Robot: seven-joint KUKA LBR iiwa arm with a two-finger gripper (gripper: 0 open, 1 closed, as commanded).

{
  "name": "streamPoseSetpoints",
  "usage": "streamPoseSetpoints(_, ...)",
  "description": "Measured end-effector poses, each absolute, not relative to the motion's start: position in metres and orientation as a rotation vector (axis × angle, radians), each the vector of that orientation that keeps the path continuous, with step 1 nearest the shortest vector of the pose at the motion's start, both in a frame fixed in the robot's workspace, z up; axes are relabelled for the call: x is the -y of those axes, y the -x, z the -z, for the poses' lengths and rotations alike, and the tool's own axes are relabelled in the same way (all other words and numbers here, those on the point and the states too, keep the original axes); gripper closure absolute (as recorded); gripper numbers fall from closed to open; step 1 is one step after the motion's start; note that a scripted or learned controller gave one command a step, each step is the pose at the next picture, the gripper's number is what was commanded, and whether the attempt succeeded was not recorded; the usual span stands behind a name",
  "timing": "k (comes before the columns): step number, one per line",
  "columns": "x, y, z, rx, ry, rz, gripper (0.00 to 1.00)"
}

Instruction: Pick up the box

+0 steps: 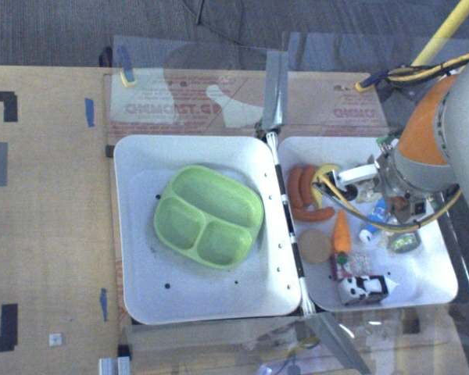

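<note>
Over the right bin: we see the grey arm with orange band bent low, wrist down.
Gripper: hidden among cables; we cannot tell its state.
Box: small black-and-white carton box lies near the front edge of the shallow white right bin.
Left bin: shallow white left bin holds the green plastic divided plate.

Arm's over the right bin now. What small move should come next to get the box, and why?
Probably slide the gripper toward the view's bottom edge and slightly left, stopping above the small black-and-white box. The gripper hangs over the middle of the right white bin, while the box lies apart from it near the bin's lower rim, just below the orange carrot.
</note>
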State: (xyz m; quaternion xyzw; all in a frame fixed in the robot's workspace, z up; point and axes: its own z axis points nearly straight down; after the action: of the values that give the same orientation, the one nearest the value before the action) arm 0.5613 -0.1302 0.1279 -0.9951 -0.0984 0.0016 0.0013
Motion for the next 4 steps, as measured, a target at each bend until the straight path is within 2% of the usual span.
streamPoseSetpoints(1,0.109,-0.634,-0.085,0.318,3.124,-0.001,0.0)
streamPoseSetpoints(2,0.166,-0.659,-0.226,0.319,3.124,-0.002,0.0)
streamPoseSetpoints(3,0.115,-0.63,-0.085,0.448,3.107,0.0,0.0)
streamPoseSetpoints(4,0.16,-0.641,-0.251,0.329,3.123,-0.001,0.0)
